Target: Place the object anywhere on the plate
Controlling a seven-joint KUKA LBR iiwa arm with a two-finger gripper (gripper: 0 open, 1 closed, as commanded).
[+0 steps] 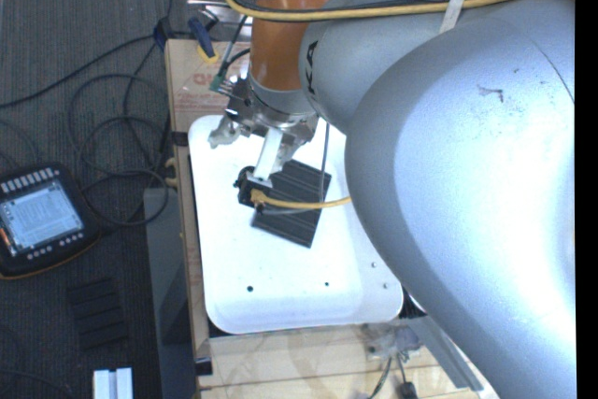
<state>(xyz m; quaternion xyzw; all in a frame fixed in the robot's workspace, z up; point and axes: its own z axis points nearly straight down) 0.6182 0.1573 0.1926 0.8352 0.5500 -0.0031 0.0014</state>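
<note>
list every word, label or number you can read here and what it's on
No text can be read clearly.
Reddish print on the cardboard sheet beyond the white bin: too blurred to read.
Screen of the handheld pendant on the floor: too small to read.
Dark lettering on the grey arm beside the orange band: seen at a steep slant, unreadable.

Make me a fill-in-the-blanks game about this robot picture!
1. The ribbed pad lying in the bin is ____ in colour.
2. The bin that holds it is ____ in colour.
3. The band above the robot's wrist is ____ in colour.

Missing words: black, white, orange.
</note>
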